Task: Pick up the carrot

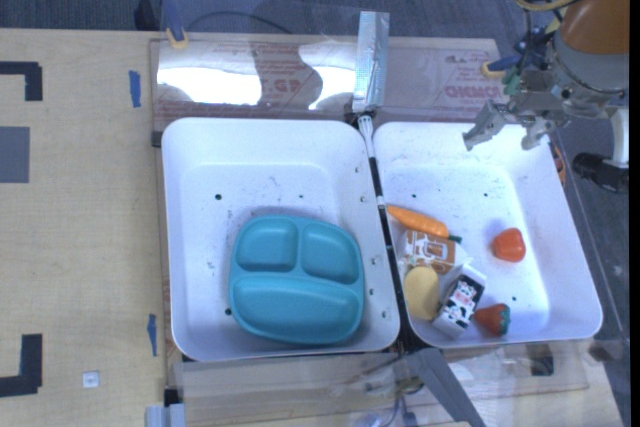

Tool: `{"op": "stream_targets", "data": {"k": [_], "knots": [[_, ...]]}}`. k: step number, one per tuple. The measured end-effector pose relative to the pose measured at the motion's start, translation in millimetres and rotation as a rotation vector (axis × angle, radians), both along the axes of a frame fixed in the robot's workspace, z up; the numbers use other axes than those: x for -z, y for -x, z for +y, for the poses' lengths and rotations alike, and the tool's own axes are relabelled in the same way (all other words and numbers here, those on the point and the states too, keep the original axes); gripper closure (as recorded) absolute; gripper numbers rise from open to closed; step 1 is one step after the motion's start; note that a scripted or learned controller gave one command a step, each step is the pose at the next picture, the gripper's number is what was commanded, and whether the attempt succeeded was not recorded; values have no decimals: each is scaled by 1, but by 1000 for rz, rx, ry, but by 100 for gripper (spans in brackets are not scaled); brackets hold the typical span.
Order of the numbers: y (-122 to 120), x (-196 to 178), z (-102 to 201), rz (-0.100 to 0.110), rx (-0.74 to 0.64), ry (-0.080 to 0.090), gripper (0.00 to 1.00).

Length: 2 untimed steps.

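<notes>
Camera view shows the hand (507, 127) spread open and empty above the right bin's (560, 310) far edge, while the carrot (417, 219) by the bin's left wall risks a blocked finger.

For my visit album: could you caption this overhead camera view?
Open gripper hovers above the right bin, carrot lying untouched below.

Bright, even light from overhead washes both white bins (270, 140), throwing hard glare off the clear plastic sheet (260, 75) behind them, leaving only soft, short shadows under the teal tray (297, 280), with slight overall softness and grain.
</notes>
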State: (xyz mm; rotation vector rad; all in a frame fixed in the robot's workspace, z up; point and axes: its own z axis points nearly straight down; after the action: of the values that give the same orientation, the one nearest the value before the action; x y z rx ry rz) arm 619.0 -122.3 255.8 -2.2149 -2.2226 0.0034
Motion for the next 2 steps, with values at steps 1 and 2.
{"op": "stream_targets", "data": {"k": [1,2], "knots": [[25,61,66,3,-276,-2,0],[50,74,101,1,-310,-2,0]]}}
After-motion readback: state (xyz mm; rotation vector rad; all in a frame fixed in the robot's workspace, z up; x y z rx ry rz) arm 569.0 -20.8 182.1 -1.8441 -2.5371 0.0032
